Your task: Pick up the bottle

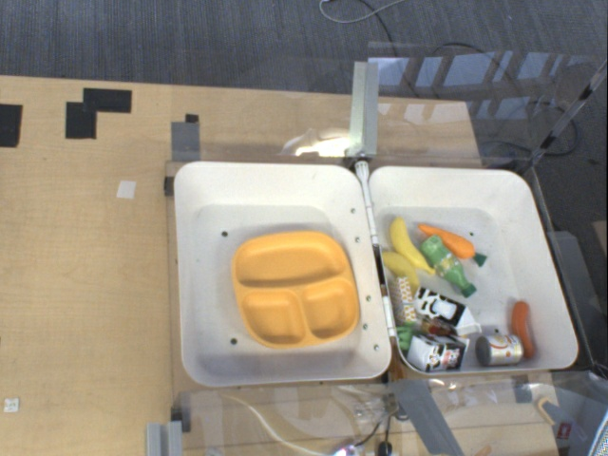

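In the right bin (532,207), a can (499,349) and cartons (437,352) crowd the near corner. Beyond, the green bottle (446,262) lies on its side, seemingly tipped in loose, wedged between banana (407,247) and carrot (448,240). I cannot tell the gripper's state.

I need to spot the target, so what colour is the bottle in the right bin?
Green, seen in the camera view: the bottle lies beside the banana.
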Robot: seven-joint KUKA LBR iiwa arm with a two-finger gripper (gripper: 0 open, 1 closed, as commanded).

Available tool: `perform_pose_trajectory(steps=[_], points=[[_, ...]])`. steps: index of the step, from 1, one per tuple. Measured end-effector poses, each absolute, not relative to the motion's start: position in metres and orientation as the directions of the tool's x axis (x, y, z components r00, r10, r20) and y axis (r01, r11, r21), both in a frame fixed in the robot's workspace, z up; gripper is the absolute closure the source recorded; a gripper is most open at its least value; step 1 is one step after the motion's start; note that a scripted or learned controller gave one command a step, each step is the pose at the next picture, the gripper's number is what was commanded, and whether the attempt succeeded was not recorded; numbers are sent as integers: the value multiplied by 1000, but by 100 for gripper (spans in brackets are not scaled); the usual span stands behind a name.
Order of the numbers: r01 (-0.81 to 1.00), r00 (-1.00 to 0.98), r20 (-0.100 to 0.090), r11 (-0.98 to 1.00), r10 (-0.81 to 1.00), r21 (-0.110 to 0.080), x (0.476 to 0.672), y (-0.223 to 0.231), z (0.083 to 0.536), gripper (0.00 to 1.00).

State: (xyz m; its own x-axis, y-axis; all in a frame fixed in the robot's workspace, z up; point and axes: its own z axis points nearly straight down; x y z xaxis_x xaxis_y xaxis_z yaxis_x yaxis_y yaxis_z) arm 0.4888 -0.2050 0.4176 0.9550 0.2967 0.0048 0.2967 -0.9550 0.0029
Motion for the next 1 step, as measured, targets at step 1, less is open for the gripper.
perform_pose_trajectory(steps=[1], points=[[205, 979, 3, -979, 205, 1, 487, -206, 430, 0]])
